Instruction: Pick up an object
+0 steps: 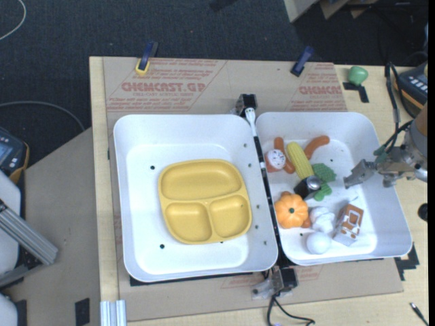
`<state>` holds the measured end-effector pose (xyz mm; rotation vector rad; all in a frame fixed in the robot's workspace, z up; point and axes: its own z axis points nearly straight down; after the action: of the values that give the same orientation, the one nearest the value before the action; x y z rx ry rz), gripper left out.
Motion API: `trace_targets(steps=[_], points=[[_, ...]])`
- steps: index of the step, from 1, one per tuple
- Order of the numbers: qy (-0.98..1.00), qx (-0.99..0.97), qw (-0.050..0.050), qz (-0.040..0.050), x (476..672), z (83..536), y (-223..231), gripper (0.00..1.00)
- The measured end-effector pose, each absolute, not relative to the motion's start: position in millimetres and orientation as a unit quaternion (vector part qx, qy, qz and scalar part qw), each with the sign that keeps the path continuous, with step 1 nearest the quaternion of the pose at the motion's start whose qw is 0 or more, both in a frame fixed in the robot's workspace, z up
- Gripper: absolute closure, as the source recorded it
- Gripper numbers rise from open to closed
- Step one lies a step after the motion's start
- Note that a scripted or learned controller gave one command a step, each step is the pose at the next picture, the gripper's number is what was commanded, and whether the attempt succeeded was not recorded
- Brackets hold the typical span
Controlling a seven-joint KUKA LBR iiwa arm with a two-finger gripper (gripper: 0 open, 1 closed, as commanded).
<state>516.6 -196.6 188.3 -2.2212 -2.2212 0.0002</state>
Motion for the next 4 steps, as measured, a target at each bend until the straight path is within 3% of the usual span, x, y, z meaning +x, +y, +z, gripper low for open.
trace_targets(steps=[2,3,4], points=[[-0.707,-0.707,0.003,0.0011,512.4,82,-190,0.00],[-0.707,-0.708,-0.001,-0.0003,513.9,95,-192,1.00],[-0.707,-0.707,-0.003,-0.0010,511.8,158,-192,1.00]])
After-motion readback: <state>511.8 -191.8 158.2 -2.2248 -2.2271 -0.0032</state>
